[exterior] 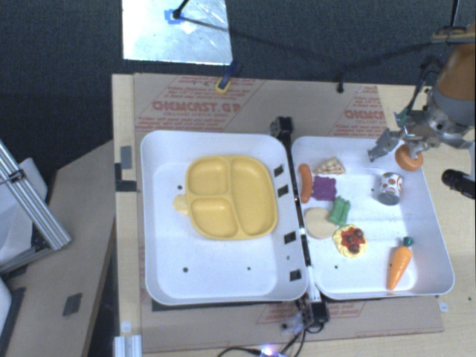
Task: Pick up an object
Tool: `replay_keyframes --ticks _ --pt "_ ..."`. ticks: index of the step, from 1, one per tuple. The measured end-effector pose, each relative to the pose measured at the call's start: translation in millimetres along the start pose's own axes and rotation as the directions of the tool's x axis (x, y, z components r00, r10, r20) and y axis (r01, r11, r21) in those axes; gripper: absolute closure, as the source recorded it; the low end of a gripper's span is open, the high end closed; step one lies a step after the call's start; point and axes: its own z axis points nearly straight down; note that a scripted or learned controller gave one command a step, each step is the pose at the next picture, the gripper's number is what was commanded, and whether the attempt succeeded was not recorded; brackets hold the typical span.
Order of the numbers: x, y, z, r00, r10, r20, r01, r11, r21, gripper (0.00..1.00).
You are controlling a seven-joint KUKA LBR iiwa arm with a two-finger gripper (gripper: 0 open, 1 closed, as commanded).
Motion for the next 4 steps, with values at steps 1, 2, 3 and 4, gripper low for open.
replay_keyframes --ticks 1,2,3,4 --pt "0.4 3.0 -8.6 1.0 -0.003 0.003 0.003 1.0 -0.014 0.0" --pt "-0.2 -2.2 34.8 1.0 -0.001 0.002 0.001 1.0 -0.01 0.0" --pt "-2.3 -1.5 63.8 1.0 -0.003 0.006 0.003 1.0 -0.023 0.0" --pt "-3.2 -0.9 68.4 1.0 -0.002 0.008 0.002 1.0 -0.024 0.0"
